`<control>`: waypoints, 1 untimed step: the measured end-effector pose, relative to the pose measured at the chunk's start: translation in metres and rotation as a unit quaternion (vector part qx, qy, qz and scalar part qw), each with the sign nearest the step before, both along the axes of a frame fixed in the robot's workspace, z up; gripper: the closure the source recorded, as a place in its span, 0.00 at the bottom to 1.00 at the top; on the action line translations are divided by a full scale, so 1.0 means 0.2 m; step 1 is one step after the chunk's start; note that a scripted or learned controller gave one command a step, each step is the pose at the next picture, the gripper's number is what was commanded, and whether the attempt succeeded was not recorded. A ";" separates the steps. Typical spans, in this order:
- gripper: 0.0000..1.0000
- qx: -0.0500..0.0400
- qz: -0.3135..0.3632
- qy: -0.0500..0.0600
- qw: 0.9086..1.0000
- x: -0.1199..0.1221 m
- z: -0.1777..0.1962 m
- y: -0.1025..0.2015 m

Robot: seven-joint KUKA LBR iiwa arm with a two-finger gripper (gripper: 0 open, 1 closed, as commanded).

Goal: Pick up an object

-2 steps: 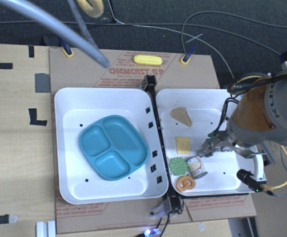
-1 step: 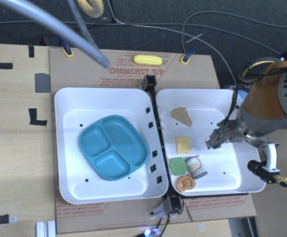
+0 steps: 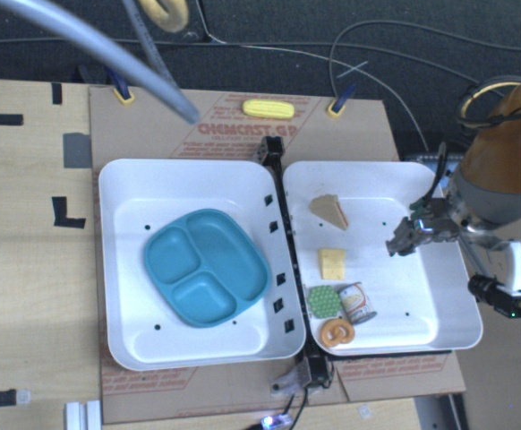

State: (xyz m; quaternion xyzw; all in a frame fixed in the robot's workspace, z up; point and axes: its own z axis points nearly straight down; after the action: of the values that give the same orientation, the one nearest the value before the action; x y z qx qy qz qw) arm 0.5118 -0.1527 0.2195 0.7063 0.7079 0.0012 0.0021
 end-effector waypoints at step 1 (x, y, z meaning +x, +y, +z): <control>1.00 0.000 0.000 0.000 1.000 0.01 0.27 0.00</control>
State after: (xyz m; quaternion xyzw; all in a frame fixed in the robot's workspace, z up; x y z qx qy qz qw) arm 0.5131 -0.1527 0.2726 0.7064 0.7078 0.0012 0.0024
